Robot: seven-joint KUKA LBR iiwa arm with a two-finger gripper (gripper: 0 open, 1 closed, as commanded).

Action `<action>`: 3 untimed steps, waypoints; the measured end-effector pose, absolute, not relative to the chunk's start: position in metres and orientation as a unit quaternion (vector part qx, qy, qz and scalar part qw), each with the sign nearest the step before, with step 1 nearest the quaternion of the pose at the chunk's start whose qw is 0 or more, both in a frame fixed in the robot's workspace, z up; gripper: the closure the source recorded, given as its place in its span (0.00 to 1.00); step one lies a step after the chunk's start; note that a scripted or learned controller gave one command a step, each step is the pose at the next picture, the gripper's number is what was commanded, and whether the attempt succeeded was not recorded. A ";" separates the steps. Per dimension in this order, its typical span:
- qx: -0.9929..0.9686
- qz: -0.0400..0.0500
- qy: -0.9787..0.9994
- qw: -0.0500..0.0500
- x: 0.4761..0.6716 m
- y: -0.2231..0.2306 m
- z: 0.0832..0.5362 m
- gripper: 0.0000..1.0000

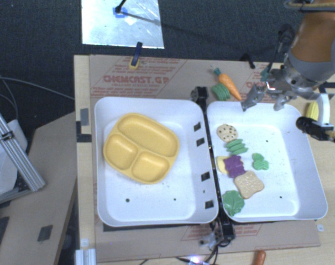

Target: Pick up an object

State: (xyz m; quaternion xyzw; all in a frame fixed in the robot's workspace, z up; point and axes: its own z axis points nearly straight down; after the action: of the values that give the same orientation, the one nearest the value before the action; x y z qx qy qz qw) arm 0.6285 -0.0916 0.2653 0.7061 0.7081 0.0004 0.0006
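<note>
Hovering above right bin's [305, 148] far rim, claw [265, 101] spread apart, toy carrot [228, 82] beside, cookie [226, 131] below.

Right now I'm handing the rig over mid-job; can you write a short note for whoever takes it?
End effector: open, holding nothing, poised over the far edge of the right bin.
Right bin contents: cookie, green pea pod, small green leaf, purple piece beside a yellow piece, toast slice, green lettuce.
Left bin: yellow divided plate.
Carrot lies outside on the bench.
Done: nothing picked up.
Left: descend, grasp one item, lift.
</note>
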 end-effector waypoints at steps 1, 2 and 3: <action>0.708 -0.004 0.706 -0.005 0.552 -0.116 0.162 0.00; 0.709 -0.001 0.706 0.002 0.585 -0.193 0.115 0.00; 0.709 -0.002 0.705 -0.003 0.502 -0.208 0.082 0.00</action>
State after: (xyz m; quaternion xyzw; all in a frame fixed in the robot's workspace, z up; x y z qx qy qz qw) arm 0.5020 -0.2075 0.0821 0.7088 0.7053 -0.0022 -0.0032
